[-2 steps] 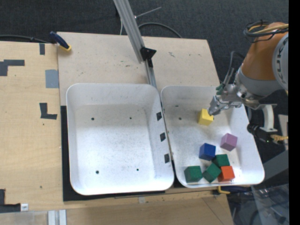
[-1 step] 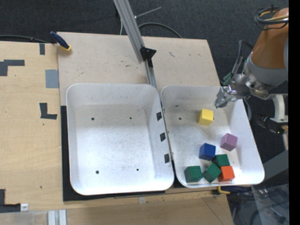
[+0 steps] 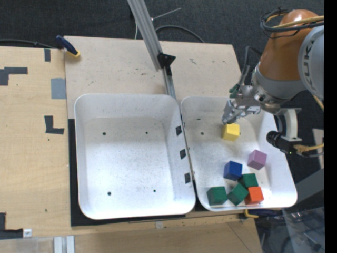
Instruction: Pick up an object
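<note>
Gripper (image 3: 232, 118) hovering just above yellow cube (image 3: 230, 132) in right bin (image 3: 208, 107), looking like pre-grasp or early lift; finger opening unclear, so confirming grip is coming next.

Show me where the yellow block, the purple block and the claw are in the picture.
yellow block (image 3: 230, 132), camera view, on its top face.
purple block (image 3: 257, 158), camera view, on its top face.
claw (image 3: 231, 118), camera view, at its tip, just above the yellow block.
</note>
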Action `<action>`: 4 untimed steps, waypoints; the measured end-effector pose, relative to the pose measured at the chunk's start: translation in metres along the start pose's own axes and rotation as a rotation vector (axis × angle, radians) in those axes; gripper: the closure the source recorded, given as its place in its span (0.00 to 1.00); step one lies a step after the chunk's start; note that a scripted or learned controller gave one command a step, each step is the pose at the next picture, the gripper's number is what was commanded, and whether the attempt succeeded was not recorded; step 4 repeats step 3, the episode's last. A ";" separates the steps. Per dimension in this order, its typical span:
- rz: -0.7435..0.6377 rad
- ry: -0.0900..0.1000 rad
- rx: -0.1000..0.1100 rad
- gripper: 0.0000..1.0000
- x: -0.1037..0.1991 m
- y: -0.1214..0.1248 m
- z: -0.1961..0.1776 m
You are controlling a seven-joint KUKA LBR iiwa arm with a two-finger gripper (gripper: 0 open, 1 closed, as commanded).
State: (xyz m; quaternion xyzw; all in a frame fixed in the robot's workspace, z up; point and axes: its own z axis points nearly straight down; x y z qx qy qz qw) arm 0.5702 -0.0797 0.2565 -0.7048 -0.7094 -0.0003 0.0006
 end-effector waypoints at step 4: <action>0.001 -0.001 0.004 1.00 0.156 -0.003 0.024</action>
